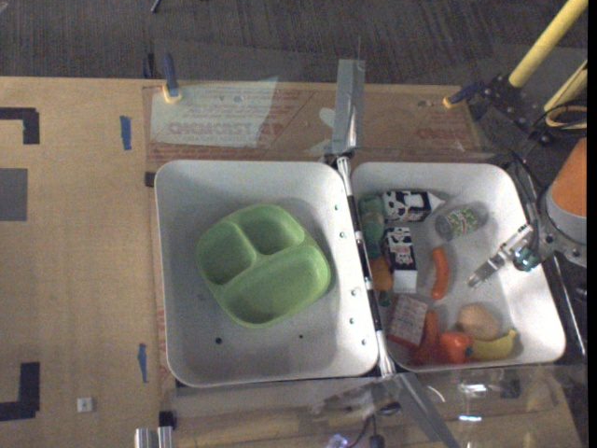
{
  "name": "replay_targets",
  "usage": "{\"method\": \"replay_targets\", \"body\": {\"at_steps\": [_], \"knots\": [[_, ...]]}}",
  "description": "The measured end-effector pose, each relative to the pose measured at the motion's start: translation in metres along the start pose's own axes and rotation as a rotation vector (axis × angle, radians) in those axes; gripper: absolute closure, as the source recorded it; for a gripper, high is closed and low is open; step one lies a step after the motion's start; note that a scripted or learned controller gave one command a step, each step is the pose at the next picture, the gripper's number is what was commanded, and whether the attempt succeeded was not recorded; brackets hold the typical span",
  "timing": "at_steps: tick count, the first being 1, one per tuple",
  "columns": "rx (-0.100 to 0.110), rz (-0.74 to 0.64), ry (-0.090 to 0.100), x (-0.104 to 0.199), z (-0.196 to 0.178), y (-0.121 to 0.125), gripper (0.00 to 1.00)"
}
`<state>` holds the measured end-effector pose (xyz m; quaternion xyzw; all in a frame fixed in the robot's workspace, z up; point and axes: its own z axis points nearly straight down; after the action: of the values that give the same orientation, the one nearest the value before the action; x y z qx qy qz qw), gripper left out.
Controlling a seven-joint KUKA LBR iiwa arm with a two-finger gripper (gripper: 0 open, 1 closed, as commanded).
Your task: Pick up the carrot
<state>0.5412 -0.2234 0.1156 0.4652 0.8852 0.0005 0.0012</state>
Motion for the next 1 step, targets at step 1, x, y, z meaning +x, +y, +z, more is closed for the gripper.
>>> {"method": "replay_targets", "body": {"at_steps": [1], "knots": [[-0.004, 0.003, -0.005, -0.0017, -0.0111, 0.0007, 1.00]]}}
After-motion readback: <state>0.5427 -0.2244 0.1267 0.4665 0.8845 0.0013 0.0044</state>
